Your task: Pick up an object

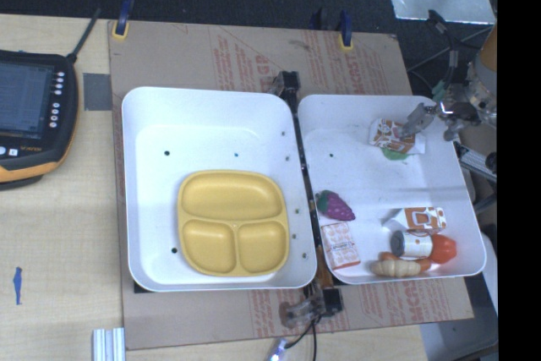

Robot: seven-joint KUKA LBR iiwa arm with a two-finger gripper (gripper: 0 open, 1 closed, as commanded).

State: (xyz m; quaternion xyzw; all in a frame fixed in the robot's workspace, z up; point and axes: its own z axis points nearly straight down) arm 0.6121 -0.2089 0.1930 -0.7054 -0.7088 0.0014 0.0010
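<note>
Worktop [51,224] of pale wood carries a brown cardboard sheet [254,55], and on that sheet sit 2 shallow white bins side by side. I reach in from the right edge of the view, and my jaws [414,121] hang at the far right of the right bin [363,173], just over a small printed packet [390,135] with red and green on it. Whether I am released or clenched I cannot tell; the tip is a thin grey blur against the packet, and nothing shows plainly between it.

Other things lie in the right bin. A purple grape-like toy [336,205] rests near the bin's left wall, and just below it lies a flat red-and-white packet [340,248]. In the near right corner a cluster sits close together: a small white-and-orange carton [423,220], a silver can [414,244] on its side, a red-orange round piece [443,248] touching the can's right end, and a tan bread-like piece [399,268] along the front wall.

The left bin [169,131] holds 1 thing: a yellow divided tray [232,221] with 3 compartments, lying flat toward the near side.

A black and orange control pendant [30,114] lies on the worktop well left of the bins. 2 blue clamps [344,27] grip the far edge of the cardboard.
</note>
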